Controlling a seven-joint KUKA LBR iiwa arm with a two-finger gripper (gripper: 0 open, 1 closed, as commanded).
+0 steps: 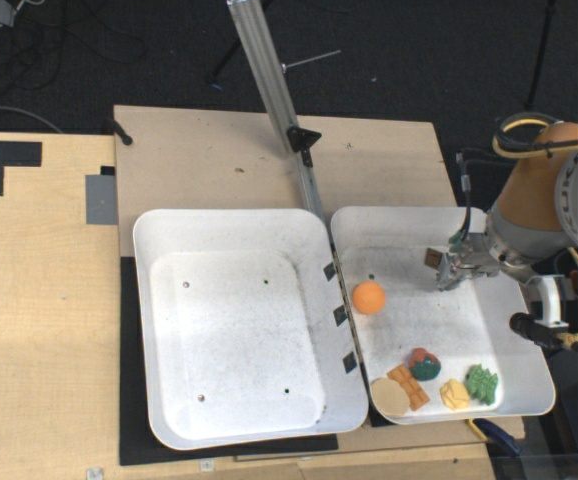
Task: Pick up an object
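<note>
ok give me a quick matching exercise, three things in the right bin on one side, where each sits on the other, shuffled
Things:
1. orange ball
2. green leafy toy
3. gripper

Places:
A. near front corner of the right bin, on the arm's side
B. over the bin's middle, towards the arm's side
C. by the bin's left wall, close to the divider

Pairs: 1-C, 2-A, 3-B

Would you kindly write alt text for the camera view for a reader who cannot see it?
A grey robot arm's end effector hovers over the right white bin, near an orange ball. Small toy foods cluster at that bin's front edge, beside the left white bin.
</note>
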